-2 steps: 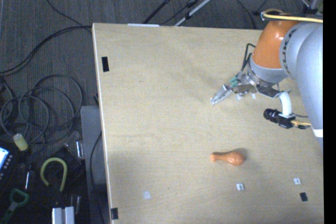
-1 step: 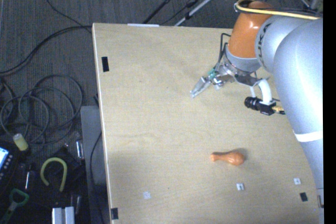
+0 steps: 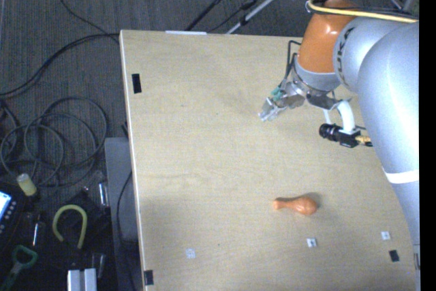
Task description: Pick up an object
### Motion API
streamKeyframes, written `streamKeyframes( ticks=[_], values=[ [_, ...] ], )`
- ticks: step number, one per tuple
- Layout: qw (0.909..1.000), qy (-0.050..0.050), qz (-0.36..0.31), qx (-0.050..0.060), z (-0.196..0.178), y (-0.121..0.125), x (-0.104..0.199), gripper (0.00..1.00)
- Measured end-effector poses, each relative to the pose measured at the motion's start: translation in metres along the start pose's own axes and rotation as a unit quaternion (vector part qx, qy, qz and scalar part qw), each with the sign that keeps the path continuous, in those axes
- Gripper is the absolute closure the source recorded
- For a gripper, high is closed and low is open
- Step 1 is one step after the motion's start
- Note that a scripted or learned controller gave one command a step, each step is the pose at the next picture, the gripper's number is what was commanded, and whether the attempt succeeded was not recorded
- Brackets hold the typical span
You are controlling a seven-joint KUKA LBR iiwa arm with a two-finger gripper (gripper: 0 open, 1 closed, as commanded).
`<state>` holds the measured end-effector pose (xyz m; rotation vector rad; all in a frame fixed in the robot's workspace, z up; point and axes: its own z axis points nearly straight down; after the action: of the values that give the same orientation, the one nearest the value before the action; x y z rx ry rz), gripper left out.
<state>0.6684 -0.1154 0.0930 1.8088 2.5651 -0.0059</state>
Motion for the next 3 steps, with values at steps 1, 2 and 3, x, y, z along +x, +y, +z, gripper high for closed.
streamKeyframes(
  ticks=[1, 2, 3],
  values=[
    [1.0000, 0.000, 0.000, 0.000, 0.0001, -0.0001, 0.0000, 0.00],
    [1.0000, -0.001, 0.000, 0.000, -0.0090, 0.0001, 0.0001, 1.00],
    [1.0000, -0.001, 0.000, 0.000, -0.0090, 0.0000, 0.0001, 0.00]
  ],
)
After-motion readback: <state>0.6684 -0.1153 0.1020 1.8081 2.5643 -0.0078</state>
